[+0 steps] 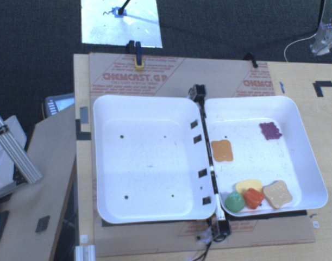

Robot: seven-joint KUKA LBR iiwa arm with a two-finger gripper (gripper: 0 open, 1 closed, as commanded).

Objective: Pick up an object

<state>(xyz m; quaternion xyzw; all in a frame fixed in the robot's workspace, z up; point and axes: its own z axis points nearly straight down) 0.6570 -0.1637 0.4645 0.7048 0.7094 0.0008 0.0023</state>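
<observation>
Left bin (146, 156): white, shallow, on the tabletop (296, 78). Right bin (247, 106), touching it along the middle seam, holds my candidates:
- orange flat piece (222, 150), near the seam, roughly square, no clear long axis
- green round item (235, 202), near corner
- yellow item (248, 186), long axis left to right, just behind the green one
- red item (254, 198), touching green and yellow
- purple cluster (270, 130), apart, far side, long axis left to right
- tan bread-like slice (277, 193), lying flat, skewed

My gripper: spread or pressed together, I cannot tell
</observation>
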